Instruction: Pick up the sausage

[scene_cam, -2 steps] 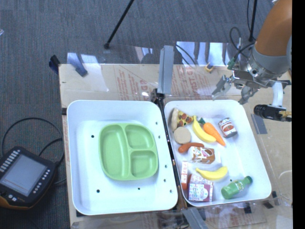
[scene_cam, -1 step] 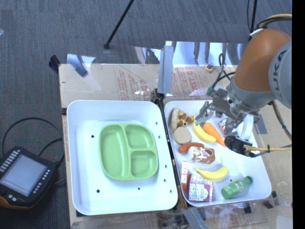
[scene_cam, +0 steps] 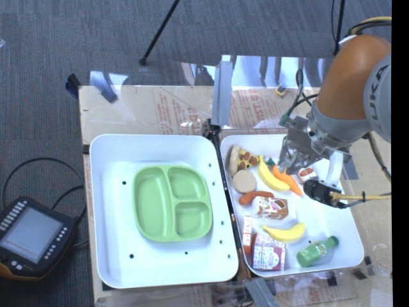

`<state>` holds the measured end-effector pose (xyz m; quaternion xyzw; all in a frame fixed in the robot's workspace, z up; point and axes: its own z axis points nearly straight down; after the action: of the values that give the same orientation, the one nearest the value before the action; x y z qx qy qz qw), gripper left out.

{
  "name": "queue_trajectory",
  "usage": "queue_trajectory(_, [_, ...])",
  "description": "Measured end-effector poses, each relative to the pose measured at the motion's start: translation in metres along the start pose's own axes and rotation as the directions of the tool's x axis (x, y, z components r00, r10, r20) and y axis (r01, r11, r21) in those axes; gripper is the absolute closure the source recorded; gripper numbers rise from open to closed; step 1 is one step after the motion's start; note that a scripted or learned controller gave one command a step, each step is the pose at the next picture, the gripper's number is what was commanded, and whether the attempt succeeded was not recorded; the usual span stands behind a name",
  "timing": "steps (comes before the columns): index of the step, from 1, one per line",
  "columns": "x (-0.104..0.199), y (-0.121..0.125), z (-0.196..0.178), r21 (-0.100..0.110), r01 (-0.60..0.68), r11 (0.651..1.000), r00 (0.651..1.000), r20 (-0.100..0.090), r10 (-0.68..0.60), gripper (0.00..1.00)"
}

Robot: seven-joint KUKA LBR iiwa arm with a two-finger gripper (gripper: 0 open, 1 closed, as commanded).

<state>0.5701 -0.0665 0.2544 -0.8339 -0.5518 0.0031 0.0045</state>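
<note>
The sausage [scene_cam: 255, 197], a short red-orange link, lies in the right bin [scene_cam: 348, 226] just below a round beige disc [scene_cam: 244, 182] and above a printed packet [scene_cam: 271, 208]. My gripper [scene_cam: 289, 164] hangs over the upper part of that bin, above the top end of an orange carrot [scene_cam: 289, 181] and a yellow banana [scene_cam: 271, 175]. It is to the right of the sausage and higher up, with nothing seen in its grasp.
The right bin also holds a pizza slice [scene_cam: 242, 158], a second banana [scene_cam: 285, 233], a green bottle [scene_cam: 316, 251], small cartons [scene_cam: 268, 256] and a red-and-white piece [scene_cam: 307, 173]. A green divided plate [scene_cam: 172, 203] lies in the left bin [scene_cam: 108, 171].
</note>
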Motion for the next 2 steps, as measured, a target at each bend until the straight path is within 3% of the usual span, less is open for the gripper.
queue_trajectory(1, [0.089, -0.01, 0.069, -0.003, 0.134, 0.991, 0.991, 0.002, -0.134, 1.0])
queue_trajectory(2, [0.079, 0.045, -0.183, -0.008, 0.189, 0.982, 0.982, 0.003, -0.189, 1.0])
